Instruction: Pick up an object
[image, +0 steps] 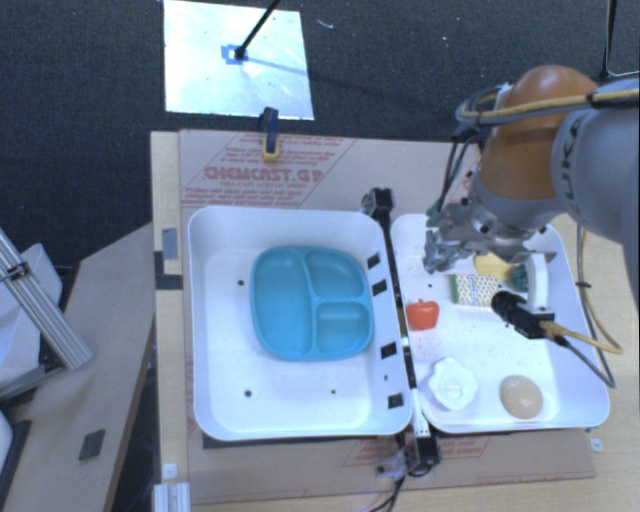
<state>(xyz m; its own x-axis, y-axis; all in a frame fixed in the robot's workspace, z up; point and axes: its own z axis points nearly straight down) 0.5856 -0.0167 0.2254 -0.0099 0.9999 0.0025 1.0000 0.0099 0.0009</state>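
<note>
Hovering low over the right bin (590, 400), the hand (440, 255) hangs near its back-left corner; whether it grips anything, I cannot tell; a red tomato (423, 315) lies just below it; the left bin (215, 300) holds a blue divided plate (310, 303).

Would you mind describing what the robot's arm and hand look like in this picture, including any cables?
The arm has smooth, rounded grey casing, with a glossy orange band bulging above the wrist. Thin dark cables loop down beside that band towards the hand, a compact block of grey metal parts over the right-hand bin. A yellowish cable hangs along the arm's right side.
</note>
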